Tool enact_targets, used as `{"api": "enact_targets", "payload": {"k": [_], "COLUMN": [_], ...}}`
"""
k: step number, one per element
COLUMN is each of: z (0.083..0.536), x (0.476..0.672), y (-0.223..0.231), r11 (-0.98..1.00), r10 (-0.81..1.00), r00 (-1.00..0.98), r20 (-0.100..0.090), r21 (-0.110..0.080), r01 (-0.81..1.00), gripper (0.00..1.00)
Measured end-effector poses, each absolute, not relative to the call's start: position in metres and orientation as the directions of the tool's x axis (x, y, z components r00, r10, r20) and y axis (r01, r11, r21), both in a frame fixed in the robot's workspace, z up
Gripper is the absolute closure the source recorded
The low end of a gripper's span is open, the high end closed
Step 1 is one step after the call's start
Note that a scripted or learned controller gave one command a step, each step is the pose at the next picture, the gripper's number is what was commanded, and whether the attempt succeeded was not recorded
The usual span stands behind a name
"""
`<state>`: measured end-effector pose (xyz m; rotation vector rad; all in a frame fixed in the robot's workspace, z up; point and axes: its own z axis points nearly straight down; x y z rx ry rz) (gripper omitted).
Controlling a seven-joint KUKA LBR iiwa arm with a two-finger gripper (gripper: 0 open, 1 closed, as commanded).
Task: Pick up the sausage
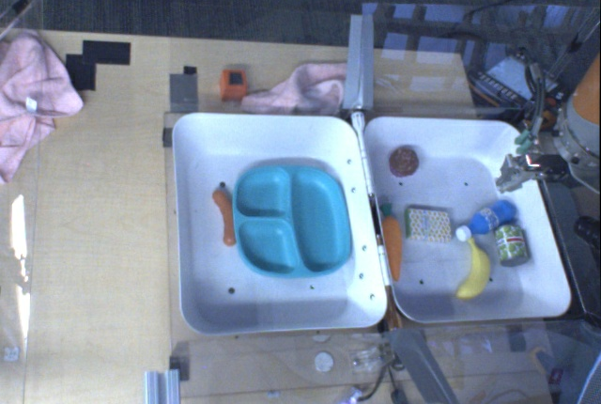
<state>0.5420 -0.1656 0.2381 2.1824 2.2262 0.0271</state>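
The sausage (225,216) lies in the left bin (192,289), on the bin floor just beside the left edge of the blue tray (291,219). It is a slim, orange-brown link, slightly curved, with a darker tip at its upper end, and it runs roughly top to bottom in the view. The tray is divided into three compartments. The right bin (451,303) holds a brown round patty (404,161), a speckled sponge (429,224), a carrot (392,247) against the bin's left wall, a banana (475,271), a blue-and-white bottle (488,220) and a green can (512,243). The gripper (522,167) sits at the right bin's upper right corner, well apart from the sausage; its opening cannot be determined, and nothing is visibly held. A pink cloth (300,88) lies behind the left bin, beside an orange block (233,81).
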Motion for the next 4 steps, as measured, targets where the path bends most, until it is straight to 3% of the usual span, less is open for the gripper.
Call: {"api": "enact_targets", "payload": {"k": [4], "z": [0.287], "x": [0.551], "y": [-0.162], "r11": [0.044], "r10": [0.999], "r00": [-0.043], "r20": [-0.012], "r21": [0.063], "r01": [0.997], "gripper": [1.00]}}
